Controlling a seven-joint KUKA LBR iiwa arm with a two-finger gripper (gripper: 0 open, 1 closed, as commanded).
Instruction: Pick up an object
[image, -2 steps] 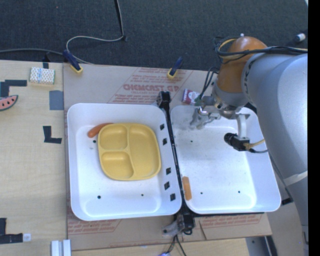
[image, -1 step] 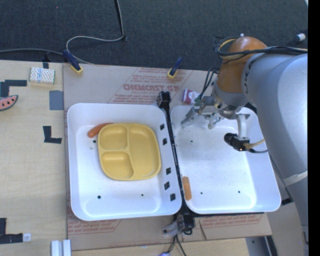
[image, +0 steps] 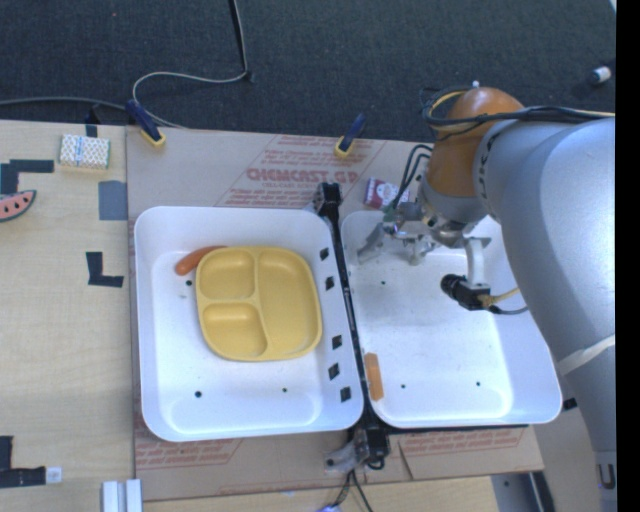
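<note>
Nearest the camera, a small orange carrot-like piece lies along the left wall of the right bin, just beside the divider between the bins. The left bin holds a yellow divided plate, lying flat, and an orange sausage-shaped piece pokes out from under the plate's upper-left corner, touching it. Further back, the grey arm sweeps in from the right, orange band up top, wrist bent down over the far end of the right bin. The gripper hangs there near the bin's back wall; whether it is parted or closed cannot be made out. A small packet sits on the cardboard behind.
</note>
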